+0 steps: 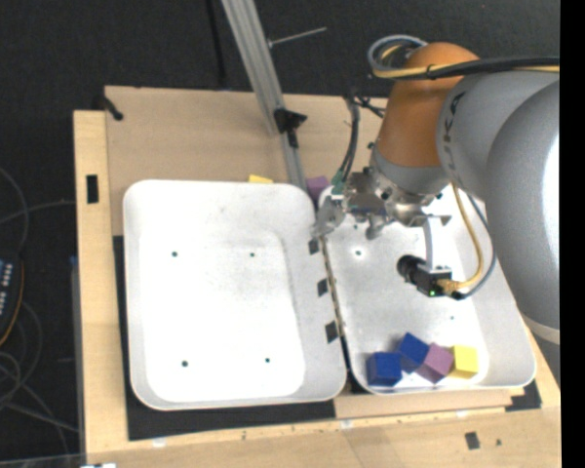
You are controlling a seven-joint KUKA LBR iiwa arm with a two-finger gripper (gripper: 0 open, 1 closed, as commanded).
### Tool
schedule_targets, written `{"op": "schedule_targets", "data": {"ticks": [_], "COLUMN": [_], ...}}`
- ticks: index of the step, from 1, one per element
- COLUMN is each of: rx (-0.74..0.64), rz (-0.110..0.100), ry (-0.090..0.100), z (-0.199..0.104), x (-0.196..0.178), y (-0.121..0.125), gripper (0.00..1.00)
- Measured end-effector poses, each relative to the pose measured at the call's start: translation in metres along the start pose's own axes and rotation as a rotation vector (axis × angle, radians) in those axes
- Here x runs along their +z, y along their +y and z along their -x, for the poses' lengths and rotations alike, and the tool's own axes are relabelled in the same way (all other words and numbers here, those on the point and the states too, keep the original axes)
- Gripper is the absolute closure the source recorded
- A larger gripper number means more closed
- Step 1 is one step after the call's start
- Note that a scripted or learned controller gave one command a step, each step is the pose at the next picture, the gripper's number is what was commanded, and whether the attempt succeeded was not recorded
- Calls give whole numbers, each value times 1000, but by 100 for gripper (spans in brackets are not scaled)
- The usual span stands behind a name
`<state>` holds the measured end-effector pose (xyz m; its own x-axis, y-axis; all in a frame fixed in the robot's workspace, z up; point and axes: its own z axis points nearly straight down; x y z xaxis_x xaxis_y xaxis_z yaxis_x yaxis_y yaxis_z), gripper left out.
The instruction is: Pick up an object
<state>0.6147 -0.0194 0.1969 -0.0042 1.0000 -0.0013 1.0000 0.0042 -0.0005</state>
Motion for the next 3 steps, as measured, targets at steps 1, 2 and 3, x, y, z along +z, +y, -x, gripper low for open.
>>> {"op": "schedule_targets", "data": {"ticks": [1, 2, 3], "rx": [7, 8, 6], "rz": [1, 2, 10], "ry": [1, 0, -1], "z": [0, 40, 63], "x": [-18, -38, -107], "y": [-52, -97, -130], "gripper": [0, 0, 0]}}
